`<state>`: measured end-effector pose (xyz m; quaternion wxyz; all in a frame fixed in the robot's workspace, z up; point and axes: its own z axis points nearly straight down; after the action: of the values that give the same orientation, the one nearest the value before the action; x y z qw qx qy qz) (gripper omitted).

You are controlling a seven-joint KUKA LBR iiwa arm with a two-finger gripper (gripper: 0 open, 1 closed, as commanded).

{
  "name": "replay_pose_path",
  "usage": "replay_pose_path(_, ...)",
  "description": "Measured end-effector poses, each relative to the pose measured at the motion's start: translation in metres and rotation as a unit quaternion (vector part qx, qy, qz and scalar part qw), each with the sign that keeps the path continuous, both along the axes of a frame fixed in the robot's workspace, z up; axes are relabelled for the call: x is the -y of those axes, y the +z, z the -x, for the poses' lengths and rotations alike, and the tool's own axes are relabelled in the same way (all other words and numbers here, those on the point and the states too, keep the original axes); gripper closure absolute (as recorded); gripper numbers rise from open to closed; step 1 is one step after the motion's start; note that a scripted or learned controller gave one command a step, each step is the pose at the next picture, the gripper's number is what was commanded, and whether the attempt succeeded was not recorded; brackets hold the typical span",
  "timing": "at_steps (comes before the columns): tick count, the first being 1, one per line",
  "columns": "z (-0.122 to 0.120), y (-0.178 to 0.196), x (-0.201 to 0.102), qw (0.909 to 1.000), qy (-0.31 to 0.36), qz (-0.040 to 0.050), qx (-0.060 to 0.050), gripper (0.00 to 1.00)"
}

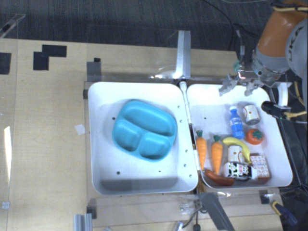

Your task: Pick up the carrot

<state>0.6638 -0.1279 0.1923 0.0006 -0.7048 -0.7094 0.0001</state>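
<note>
Two orange carrots with green tops lie side by side near the left wall of the right bin (276,129): a slimmer carrot (201,150) and a thicker carrot (217,157). My gripper (239,87) hangs over the far end of that bin, well behind the carrots and to their right. Its fingers (226,87) are spread apart, open, with nothing between them. Above the gripper, the orange-banded wrist (279,28) reaches in from the right.
Crowded around the carrots are a blue bottle (236,122), a can (250,113), a tomato (254,136), a banana (239,146), a cow-print carton (239,170), a pink box (260,165) and a red sausage (219,178). A blue divided plate (144,129) lies in the left bin (101,167).
</note>
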Motion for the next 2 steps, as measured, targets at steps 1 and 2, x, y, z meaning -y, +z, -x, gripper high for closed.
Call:
replay_pose_path(1,0.05,-0.079,-0.031,0.9994,-0.034,0.0001,-0.001,0.0)
replay_pose_path(2,0.133,-0.102,-0.041,0.9991,0.041,0.0024,0.01,0.0)
